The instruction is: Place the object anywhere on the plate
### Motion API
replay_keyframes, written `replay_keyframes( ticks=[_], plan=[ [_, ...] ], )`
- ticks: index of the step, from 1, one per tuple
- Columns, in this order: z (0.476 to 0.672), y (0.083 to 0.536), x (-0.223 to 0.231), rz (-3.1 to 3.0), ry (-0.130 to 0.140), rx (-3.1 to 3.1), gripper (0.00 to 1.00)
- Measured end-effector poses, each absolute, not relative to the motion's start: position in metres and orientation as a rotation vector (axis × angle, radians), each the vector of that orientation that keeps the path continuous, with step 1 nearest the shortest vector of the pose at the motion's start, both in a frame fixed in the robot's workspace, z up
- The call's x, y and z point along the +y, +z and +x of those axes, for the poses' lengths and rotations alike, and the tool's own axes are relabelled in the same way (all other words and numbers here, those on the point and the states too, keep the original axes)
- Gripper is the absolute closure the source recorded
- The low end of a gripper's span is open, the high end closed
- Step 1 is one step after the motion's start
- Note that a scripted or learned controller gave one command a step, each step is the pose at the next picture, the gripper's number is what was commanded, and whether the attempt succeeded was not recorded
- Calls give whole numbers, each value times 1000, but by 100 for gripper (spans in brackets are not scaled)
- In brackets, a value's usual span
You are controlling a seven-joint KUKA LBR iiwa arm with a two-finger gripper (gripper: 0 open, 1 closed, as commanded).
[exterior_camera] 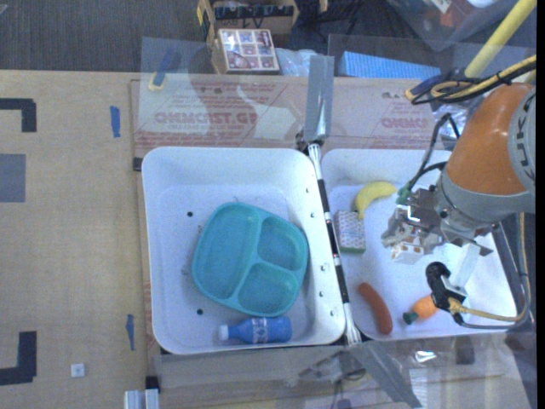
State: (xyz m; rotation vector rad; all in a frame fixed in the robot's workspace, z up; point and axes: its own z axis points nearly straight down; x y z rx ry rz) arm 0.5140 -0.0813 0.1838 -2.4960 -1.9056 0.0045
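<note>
A teal plate with three compartments lies in the left bin. My gripper hangs over the middle of the right bin, well to the right of the plate. Around it in that bin lie a yellow banana to its upper left, a small speckled block to its left, a red sausage at the lower left, and a small orange carrot just below it. The view from above hides what is under the gripper.
A blue bottle lies on its side at the left bin's front wall, below the plate. The ridge between the two bins runs between gripper and plate. Cables hang from the wrist near the carrot.
</note>
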Motion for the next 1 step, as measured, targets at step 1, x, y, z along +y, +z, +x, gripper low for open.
replay_keyframes(
  ticks=[1],
  plan=[
    [578,184,-12,-2471,2,-1939,100]
  ],
)
